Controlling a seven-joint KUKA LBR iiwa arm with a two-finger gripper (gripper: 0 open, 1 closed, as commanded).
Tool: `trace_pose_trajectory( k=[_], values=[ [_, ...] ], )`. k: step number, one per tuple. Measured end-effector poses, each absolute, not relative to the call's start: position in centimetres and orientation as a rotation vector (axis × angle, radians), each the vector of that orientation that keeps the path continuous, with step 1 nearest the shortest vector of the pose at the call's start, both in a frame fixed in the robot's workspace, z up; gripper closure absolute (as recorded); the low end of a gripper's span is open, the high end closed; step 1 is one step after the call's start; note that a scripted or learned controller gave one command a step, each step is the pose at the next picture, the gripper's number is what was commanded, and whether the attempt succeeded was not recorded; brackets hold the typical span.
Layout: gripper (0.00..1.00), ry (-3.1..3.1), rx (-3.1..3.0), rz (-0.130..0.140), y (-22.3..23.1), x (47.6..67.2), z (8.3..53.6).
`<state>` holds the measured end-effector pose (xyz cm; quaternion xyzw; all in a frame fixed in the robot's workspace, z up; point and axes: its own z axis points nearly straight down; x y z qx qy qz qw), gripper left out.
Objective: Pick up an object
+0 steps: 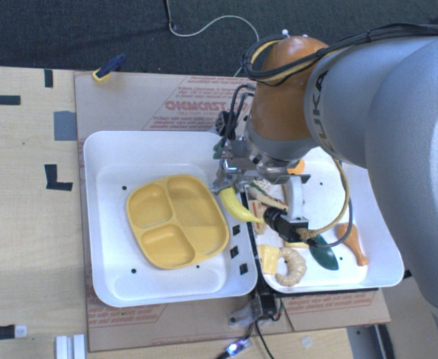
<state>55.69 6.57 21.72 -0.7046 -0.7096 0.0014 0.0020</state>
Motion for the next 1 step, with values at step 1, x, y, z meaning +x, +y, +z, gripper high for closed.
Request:
trace_pose_trajectory(
  k=[1],
  values=[
    [1.00,-2.224,-2.217,0.001,6.83,55.68,23.28]
  ],
)
